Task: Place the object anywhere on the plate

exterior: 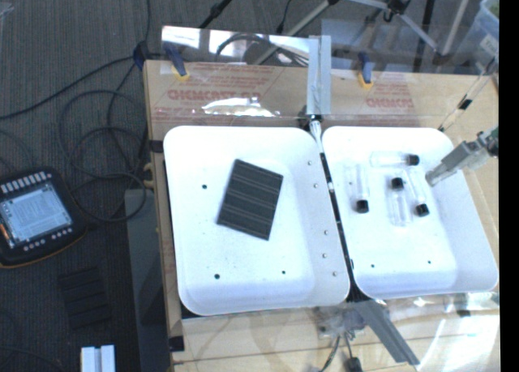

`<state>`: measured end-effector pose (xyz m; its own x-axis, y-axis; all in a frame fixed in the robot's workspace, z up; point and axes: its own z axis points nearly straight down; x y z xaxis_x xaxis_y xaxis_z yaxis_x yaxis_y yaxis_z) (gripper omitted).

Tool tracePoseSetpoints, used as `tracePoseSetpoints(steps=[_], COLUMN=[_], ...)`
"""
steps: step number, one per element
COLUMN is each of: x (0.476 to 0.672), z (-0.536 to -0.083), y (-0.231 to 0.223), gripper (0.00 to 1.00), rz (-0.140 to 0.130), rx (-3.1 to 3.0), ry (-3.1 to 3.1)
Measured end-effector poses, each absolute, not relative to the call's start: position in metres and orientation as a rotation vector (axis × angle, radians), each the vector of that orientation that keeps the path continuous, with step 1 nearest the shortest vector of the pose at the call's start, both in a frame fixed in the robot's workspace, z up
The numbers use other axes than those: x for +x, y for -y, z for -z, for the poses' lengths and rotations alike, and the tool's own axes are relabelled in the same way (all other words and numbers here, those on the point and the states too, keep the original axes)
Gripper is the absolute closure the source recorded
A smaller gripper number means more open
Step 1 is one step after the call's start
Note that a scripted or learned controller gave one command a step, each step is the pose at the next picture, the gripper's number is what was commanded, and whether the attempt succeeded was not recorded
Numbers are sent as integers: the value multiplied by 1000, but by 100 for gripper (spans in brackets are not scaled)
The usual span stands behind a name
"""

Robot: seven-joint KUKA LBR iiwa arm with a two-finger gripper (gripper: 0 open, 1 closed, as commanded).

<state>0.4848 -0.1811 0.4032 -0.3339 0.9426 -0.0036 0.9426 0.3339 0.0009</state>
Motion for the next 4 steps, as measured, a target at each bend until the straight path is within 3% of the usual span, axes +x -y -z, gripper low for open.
tracePoseSetpoints(steps=[4], x=[485], z=[-403], y=[181], gripper=[0], rz=[2], rx=[1811], ry=[-2563])
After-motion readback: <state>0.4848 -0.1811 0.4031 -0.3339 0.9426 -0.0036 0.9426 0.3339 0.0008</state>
